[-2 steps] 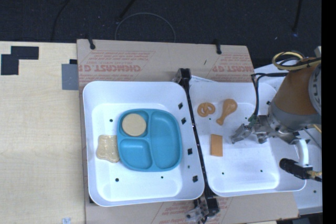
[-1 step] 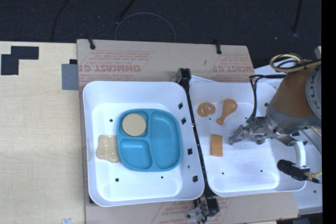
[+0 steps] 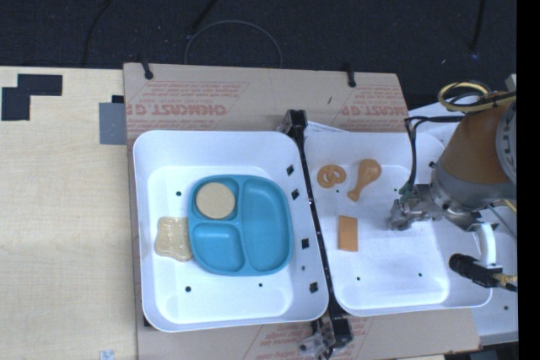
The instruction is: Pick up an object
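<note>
1. You are at the approach step: the hand (image 3: 405,211) sits low over the right-hand shallow white plastic bin (image 3: 396,299), near that bin's right wall, and nothing is visible between its fingers, so count no object as picked.
2. Whether the hand is spread or pressed together you cannot tell from this slanted view; the small dark fingertips blur into the wrist.
3. Your candidates in the right bin are three. The flat orange rectangular block (image 3: 348,233) lies near the bin's middle, just left of and slightly below the hand. The tan drumstick-shaped toy (image 3: 364,178) lies toward the bin's far edge, with the small orange pretzel-shaped piece (image 3: 331,175) beside it, closer to the bin's left wall.
4. The left-hand white bin (image 3: 160,160) carries a blue three-compartment plastic plate (image 3: 253,223) with a round tan disc (image 3: 214,200) in its far-left compartment. A pale yellow flat lumpy piece (image 3: 173,239) touches the plate's left rim. These lie well apart from the hand.
5. The rectangular block looks like the nearest target. Your next move likely calls for shifting the hand leftward until it is centred over the block, fingers set across its narrow width, then lowering to the bin floor.
6. Watch that the block lies flat; a thin piece may slip out as the fingers close.
</note>
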You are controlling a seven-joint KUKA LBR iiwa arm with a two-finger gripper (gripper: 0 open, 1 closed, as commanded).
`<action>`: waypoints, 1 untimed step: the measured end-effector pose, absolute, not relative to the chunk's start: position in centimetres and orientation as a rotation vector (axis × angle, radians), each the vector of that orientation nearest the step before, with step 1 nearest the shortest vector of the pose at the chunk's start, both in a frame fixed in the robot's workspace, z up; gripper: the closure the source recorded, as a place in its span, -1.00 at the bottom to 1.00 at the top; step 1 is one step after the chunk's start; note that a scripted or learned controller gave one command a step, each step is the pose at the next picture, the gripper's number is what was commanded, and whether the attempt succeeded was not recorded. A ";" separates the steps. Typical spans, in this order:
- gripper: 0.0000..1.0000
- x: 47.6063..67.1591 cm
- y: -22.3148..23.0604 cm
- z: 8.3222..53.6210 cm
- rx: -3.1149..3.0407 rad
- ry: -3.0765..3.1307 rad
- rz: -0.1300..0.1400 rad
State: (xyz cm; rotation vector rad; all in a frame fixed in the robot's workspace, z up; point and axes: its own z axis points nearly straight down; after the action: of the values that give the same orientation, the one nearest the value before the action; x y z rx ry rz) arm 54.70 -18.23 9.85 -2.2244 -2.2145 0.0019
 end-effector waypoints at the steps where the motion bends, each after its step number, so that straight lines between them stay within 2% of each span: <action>1: 1.00 54.4 -18.0 16.0 -2.221 -2.224 -0.002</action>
State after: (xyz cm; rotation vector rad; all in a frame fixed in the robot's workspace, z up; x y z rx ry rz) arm 54.36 -17.97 16.03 -2.2209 -2.2243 -0.0020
